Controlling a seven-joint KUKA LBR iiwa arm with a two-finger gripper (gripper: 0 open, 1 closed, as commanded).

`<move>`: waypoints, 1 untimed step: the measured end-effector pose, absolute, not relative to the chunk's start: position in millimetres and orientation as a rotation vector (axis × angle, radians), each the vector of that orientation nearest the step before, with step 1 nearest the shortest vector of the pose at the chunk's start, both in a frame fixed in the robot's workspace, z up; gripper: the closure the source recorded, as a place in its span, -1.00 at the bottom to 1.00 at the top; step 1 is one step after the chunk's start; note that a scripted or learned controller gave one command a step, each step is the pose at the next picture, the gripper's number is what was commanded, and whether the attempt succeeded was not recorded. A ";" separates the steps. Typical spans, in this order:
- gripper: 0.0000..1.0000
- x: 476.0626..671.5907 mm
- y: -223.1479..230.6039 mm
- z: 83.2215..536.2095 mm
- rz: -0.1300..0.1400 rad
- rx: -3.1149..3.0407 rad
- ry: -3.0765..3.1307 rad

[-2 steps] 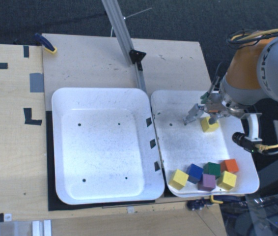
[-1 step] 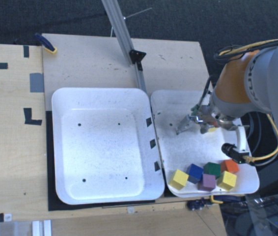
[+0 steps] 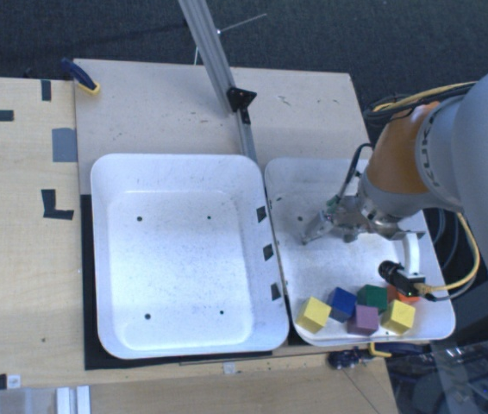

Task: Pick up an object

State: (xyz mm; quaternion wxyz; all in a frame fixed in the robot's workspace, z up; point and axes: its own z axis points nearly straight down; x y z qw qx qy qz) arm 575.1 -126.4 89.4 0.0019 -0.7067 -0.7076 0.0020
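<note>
My gripper point(image 3: 317, 223) hangs over the upper middle of the right bin point(image 3: 306, 178), open, with nothing between its fingers. Several small blocks lie huddled along that bin's near edge: a yellow block point(image 3: 315, 314), a blue block point(image 3: 342, 304), a green block point(image 3: 372, 297), a purple block point(image 3: 366, 319), a second yellow block point(image 3: 401, 316) and an orange-red block point(image 3: 405, 294). The gripper stands well apart from the blocks, up and to their left.
The left bin point(image 3: 179, 253) sits beside the right one, sharing a raised divider. A slanted metal rod point(image 3: 212, 46) with a black clamp crosses the bench behind the bins. Cables trail at the right bin's far corner.
</note>
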 end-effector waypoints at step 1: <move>1.00 575.9 -125.6 101.1 0.002 -2.217 -2.222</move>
